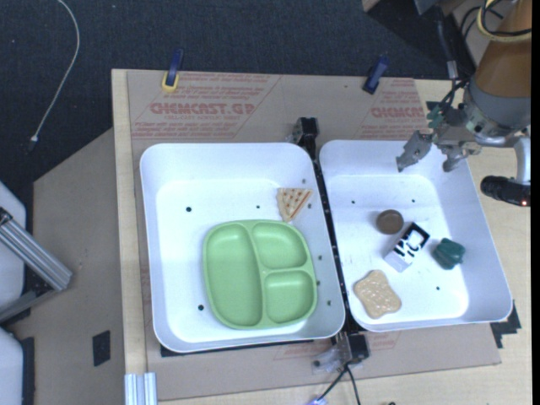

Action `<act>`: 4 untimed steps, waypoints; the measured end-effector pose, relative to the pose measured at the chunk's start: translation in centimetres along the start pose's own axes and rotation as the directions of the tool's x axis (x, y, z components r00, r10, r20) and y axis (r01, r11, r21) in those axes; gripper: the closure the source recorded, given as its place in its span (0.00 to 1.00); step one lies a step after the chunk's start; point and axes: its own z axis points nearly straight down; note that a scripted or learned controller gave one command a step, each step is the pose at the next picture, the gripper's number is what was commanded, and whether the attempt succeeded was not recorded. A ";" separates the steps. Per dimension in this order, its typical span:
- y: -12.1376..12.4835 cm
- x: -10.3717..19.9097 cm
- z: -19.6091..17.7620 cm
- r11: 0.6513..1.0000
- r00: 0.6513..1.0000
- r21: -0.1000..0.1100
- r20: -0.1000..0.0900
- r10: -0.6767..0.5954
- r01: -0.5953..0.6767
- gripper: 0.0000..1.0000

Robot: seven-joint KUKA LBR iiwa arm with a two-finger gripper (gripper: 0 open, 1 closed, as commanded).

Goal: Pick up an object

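My gripper (433, 156) hangs over the back edge of the right bin (354, 169), its two fingers spread open with nothing between them. Below it in that bin lie a brown round disc (389, 221), a small white and black block (407, 247), a dark green chunk (449, 253) and a tan toast-shaped piece (376, 294). All of these sit well toward the front of the gripper. In the left bin (169, 184) rests a green divided plate (258, 272), with a waffle-patterned wedge (292, 202) behind it.
The two bins meet along a dark seam with black clips at back (305, 130) and front (354, 346). Blue clamps (173, 67) (375, 73) hold the cardboard sheet at the back. The arm's orange band (504, 66) stands at the upper right.
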 end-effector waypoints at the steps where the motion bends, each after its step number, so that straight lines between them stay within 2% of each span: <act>1: 0.3 0.0 -0.8 1.000 1.000 -0.014 0.003 -0.003 0.003 0.00; 2: 0.6 0.3 5.5 1.000 1.000 -0.006 0.000 -0.003 0.003 0.00; 3: 1.2 0.0 11.4 1.000 1.000 -0.010 0.001 -0.003 0.003 0.00; 4: 1.2 0.0 12.0 1.000 1.000 -0.011 0.002 -0.004 0.004 0.00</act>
